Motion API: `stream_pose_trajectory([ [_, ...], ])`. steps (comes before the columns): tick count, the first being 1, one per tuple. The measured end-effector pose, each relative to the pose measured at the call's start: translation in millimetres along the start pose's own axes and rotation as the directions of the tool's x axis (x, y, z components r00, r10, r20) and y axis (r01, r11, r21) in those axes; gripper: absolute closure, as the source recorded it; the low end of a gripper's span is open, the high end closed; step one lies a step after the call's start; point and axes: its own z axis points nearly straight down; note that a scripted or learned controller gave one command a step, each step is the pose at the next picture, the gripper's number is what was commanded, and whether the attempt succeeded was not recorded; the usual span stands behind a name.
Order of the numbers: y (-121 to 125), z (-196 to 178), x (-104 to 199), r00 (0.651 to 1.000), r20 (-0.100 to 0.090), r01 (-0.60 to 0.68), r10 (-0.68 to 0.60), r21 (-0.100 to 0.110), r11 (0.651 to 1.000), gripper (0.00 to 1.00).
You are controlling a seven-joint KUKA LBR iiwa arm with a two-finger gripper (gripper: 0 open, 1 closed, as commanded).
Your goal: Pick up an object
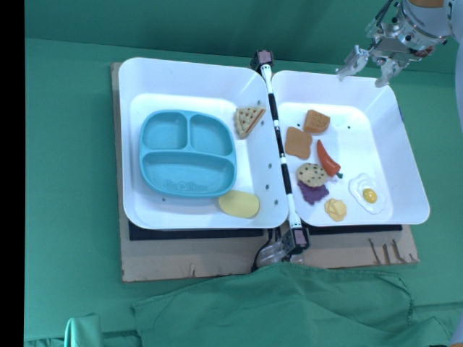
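Near edge of the worktop [72, 194]: green cloth [289, 309]. Right bin [405, 186], near to far: a pale yellow piece [335, 209] and fried egg [367, 192] by the near wall; a cookie [312, 173] resting on a purple piece [313, 191]; a red chilli [327, 159]; two brown toast pieces [298, 142], the farther [316, 121] smaller. Left bin [130, 78]: a yellow oval [239, 204] at the near edge, blue divided plate [188, 153] centrally, sandwich wedge [249, 119] by the dividing wall. Far right corner: the tool [367, 67], fingers spread apart and holding nothing, hovers above the right bin's far rim.
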Motion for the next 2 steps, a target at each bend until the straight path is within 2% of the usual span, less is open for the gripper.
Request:
stream_pose_trajectory([
  [1, 0.0, 0.0, 0.0, 1.000, 0.000, 0.000, 0.000, 0.000, 1.000, 0.00],
  [2, -10.1, 48.7, -1.0, 1.000, 0.000, 0.000, 0.000, 0.004, 1.000, 0.00],
])
